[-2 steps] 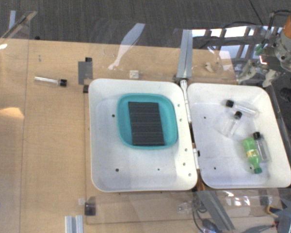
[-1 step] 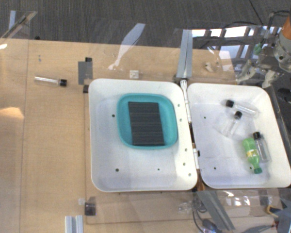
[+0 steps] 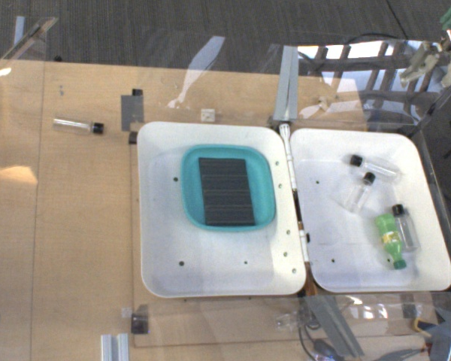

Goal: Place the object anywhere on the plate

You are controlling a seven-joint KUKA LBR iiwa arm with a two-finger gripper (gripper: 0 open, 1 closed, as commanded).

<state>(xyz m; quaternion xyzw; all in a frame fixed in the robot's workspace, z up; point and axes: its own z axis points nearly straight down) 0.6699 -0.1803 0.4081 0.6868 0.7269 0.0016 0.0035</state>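
Note:
A teal plate (image 3: 264, 194) with a dark ribbed mat in its middle lies in the left bin (image 3: 165, 269). The right bin (image 3: 436, 273) holds a small green bottle (image 3: 390, 239) near its right side, a clear vial with a black cap (image 3: 404, 226) beside it, and two more clear black-capped vials (image 3: 372, 165) (image 3: 358, 190) toward the back.
Another clear vial with a black cap (image 3: 75, 126) lies on the wooden bench left of the bins. A grey metal divider post (image 3: 286, 89) stands behind the seam between the bins. Metal framing and cables sit at the back right.

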